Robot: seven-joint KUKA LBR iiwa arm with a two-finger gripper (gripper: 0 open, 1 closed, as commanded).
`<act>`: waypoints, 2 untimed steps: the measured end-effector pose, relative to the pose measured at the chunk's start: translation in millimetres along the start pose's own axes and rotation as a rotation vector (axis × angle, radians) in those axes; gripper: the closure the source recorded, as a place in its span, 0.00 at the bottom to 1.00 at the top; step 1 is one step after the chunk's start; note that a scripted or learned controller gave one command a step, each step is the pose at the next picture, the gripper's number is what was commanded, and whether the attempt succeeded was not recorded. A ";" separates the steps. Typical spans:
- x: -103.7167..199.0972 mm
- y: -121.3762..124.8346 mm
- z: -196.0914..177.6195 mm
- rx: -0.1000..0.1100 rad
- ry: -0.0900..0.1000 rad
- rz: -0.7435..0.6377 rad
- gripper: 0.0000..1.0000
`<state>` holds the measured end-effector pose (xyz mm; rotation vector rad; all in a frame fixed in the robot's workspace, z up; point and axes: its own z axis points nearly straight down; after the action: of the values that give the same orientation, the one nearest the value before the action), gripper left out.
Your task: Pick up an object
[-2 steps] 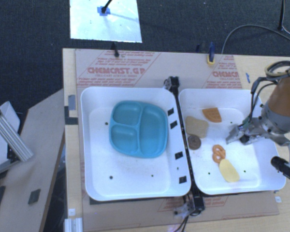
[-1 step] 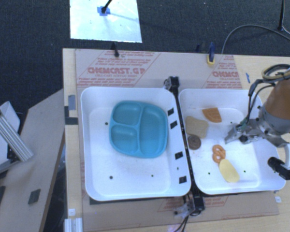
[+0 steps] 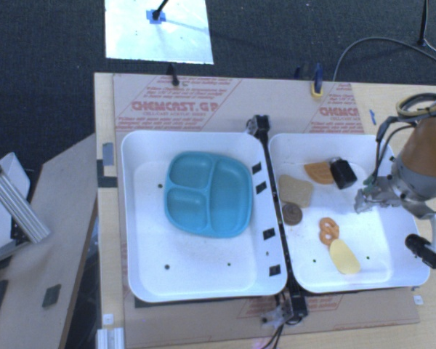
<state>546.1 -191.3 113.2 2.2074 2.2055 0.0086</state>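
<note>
Nearest the camera, the front rims of the two white bins run side by side along the bench edge. In the right bin (image 3: pixel 363 278) a pale yellow oval piece (image 3: pixel 344 257) lies close to the front wall, with bare floor to its right reaching to the corner. Just behind it and touching or nearly touching sits a small orange pretzel (image 3: pixel 328 230). Further back, near the divider between the bins, a round brown disc (image 3: pixel 291 213) lies against the front edge of a tan flat piece (image 3: pixel 296 190). At the far side of the same bin an orange wedge (image 3: pixel 320 171) rests beside a black block (image 3: pixel 342 173) — the two look to be touching.

The arm comes in over the right wall, and the gripper (image 3: pixel 366 197) hangs low over the bin's right half, apart from the pretzel and the black block; whether its fingers are spread or closed cannot be told from here.

The left bin (image 3: pixel 149 267) holds a blue divided plate (image 3: pixel 208 194) set toward its far right, leaving broad open floor along the front and left — room well clear of the walls.
</note>
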 end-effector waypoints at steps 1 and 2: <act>-7.8 -5.0 -48.3 0.017 0.010 0.000 1.00; -8.6 -3.1 -96.8 0.015 0.009 -0.005 1.00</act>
<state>541.2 -198.8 209.9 2.2141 2.2234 0.0022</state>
